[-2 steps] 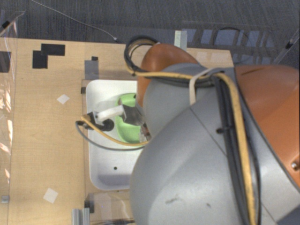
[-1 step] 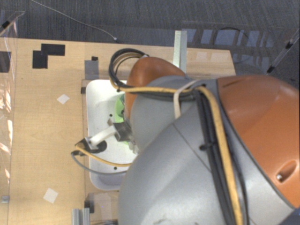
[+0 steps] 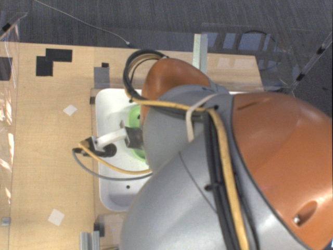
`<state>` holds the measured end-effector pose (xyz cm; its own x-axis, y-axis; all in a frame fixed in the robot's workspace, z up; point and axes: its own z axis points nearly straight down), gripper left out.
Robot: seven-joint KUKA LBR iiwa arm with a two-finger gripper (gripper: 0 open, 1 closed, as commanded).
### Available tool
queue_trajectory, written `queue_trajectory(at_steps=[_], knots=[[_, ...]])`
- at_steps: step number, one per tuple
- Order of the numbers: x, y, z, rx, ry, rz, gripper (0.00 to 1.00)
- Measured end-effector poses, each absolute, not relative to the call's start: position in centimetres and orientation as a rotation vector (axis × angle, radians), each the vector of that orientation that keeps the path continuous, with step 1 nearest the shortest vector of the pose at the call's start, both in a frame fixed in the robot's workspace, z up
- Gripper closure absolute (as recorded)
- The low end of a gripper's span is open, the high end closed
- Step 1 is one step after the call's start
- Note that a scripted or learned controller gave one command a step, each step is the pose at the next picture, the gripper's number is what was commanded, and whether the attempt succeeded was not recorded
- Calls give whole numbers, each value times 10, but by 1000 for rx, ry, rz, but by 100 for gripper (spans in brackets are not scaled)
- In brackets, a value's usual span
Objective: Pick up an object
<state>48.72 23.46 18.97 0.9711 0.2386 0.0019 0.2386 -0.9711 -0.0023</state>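
i see a green object (image 3: pixel 136 120) in the white bin (image 3: pixel 106 105) on the counter (image 3: pixel 52 155), lying directly against and partly under the arm's (image 3: pixel 208 181) wrist, whose bulk leaves me unable to tell the grasp state.

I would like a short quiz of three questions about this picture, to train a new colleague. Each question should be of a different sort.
1. True or false: the arm covers much of the white bin.
2. What colour is the object lying in the bin, just beside the arm?
A. red
B. green
C. blue
3. Fill in the missing word: the bench around the bin has a ______ surface.

Key:
1. True.
2. B. Part of the object is hidden by the arm, so its shape cannot be told.
3. Wooden; small pale squares lie on it.
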Motion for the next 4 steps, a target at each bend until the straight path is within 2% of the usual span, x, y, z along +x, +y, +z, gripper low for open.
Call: queue_trajectory(at_steps=[1,2,3,4], knots=[[489,234,200,-3115,-379,-5,100],[487,234,202,-2967,-1034,1,100],[488,235,352,-3114,-382,-10,100],[487,233,281,-3128,-314,3,100]])
